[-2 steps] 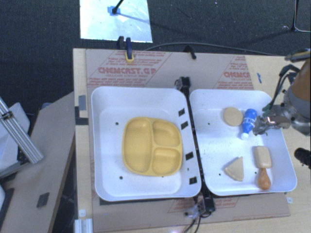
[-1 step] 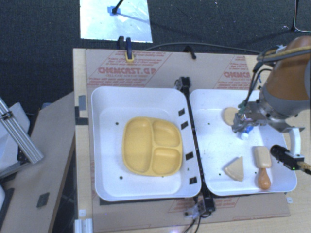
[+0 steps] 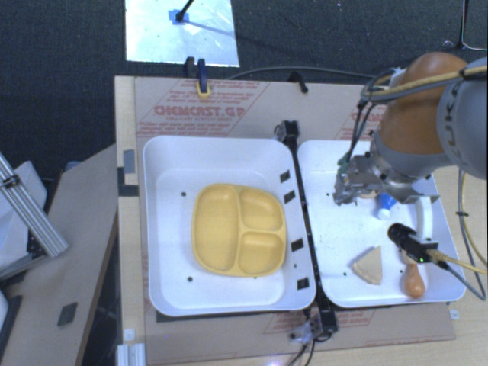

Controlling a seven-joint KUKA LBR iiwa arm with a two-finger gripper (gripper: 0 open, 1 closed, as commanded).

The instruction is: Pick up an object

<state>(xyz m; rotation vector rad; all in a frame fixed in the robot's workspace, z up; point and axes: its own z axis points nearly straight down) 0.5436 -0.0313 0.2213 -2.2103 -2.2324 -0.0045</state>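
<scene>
wedge (image 3: 368,266) in right bin (image 3: 320,227) | fingers (image 3: 345,191) over bin floor | spread: cannot tell

Yellow divided tray (image 3: 239,229) sits in the white bin (image 3: 171,162) left of the tool; clamp (image 3: 202,78) on the counter (image 3: 229,101) edge beyond.

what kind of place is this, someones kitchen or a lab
Most likely a robotics lab, not a kitchen. A robot arm reaches over two white bins on a paper-covered bench, holding odd test items like a yellow divided tray; dark carpet surrounds it.
</scene>
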